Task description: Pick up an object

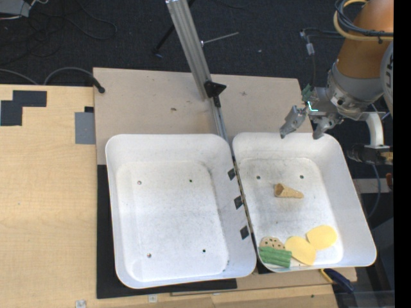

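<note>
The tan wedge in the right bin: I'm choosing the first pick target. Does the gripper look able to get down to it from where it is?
Probably yes. The tan wedge lies alone on the right bin's floor, apart from the walls and the yellow and green pieces. The gripper hangs open over the far rim, with nothing between.

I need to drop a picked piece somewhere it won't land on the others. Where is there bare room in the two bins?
The left bin has a bare floor from rim to rim. In the right bin, the far half, between the rim below the gripper and the tan wedge, is free. The near edge is crowded: green piece, brown cookie and yellow pieces cluster there.
</note>
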Tool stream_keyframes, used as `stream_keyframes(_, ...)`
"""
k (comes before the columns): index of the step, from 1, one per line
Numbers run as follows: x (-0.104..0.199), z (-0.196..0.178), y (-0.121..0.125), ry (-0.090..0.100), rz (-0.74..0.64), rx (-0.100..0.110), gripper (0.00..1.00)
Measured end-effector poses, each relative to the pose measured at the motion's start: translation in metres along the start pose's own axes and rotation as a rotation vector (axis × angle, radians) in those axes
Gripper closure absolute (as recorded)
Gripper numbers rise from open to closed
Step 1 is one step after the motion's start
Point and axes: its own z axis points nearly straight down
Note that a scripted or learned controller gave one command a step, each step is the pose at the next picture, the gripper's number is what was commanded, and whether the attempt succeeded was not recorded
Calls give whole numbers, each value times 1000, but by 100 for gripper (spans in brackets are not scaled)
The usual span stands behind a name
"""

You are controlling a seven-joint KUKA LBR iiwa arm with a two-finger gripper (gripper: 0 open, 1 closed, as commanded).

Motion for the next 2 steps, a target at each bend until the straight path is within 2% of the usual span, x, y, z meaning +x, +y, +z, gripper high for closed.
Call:
stream_keyframes(1, 0, -2, 1, -1, -2, -4, 0)
stream_keyframes(2, 0, 53, -10, 0, 1, 2, 0)
